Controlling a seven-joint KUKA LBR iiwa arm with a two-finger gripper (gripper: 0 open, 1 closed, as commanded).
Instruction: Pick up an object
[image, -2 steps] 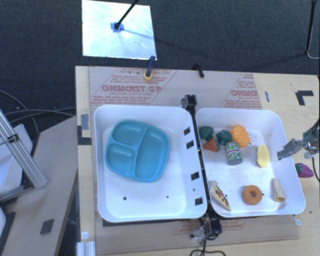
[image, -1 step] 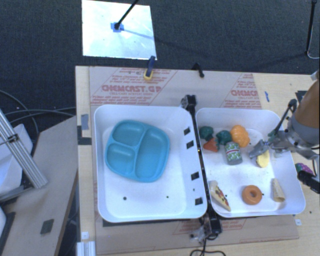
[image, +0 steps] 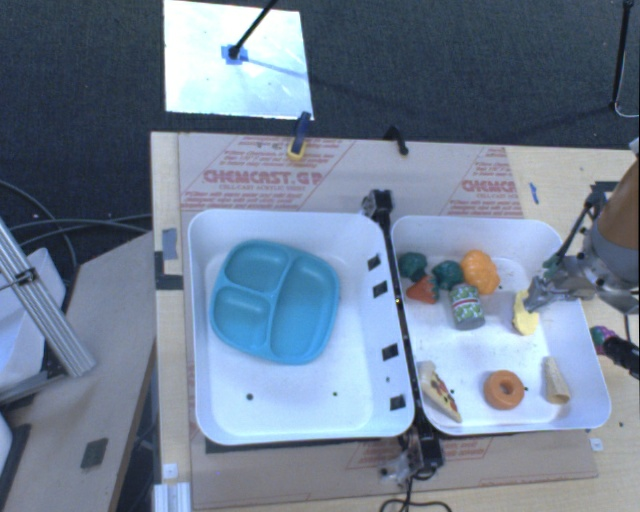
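- Two bins sit on the worktop: the left bin carries one blue plate.
- The right bin carries eight toy foods.
- The end effector, grip unclear, is at the right edge touching a yellow piece.

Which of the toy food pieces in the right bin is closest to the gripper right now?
The pale yellow piece by the right bin's right wall, directly below the gripper. The orange fruit, can and donut all lie farther left or nearer the front.
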